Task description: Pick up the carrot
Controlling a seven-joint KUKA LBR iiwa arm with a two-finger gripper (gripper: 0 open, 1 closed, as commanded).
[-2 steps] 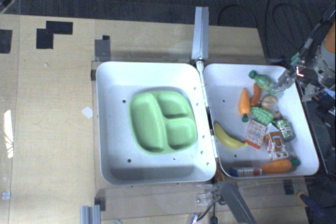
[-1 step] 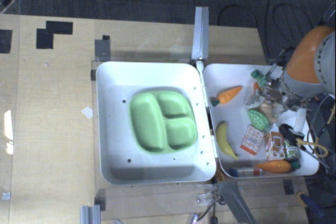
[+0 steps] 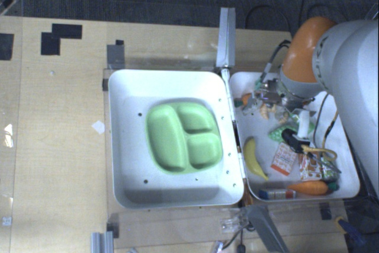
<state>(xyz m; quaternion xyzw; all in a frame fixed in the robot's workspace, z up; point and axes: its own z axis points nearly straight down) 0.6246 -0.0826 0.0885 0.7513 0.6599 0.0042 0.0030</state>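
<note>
Fingers (image 3: 265, 99) state unclear, above right bin (image 3: 349, 186) with one carrot (image 3: 309, 188), one banana (image 3: 254, 158).

1. Light wood counter (image 3: 53, 145), black square marks near its far left edge.
2. Left white bin (image 3: 127, 181) sits directly on the counter.
3. Right white bin (image 3: 349, 183) sits just beside the left white bin, edges touching.
4. Grey metal bracket (image 3: 225, 38) stands just behind the left white bin's far right corner.
</note>
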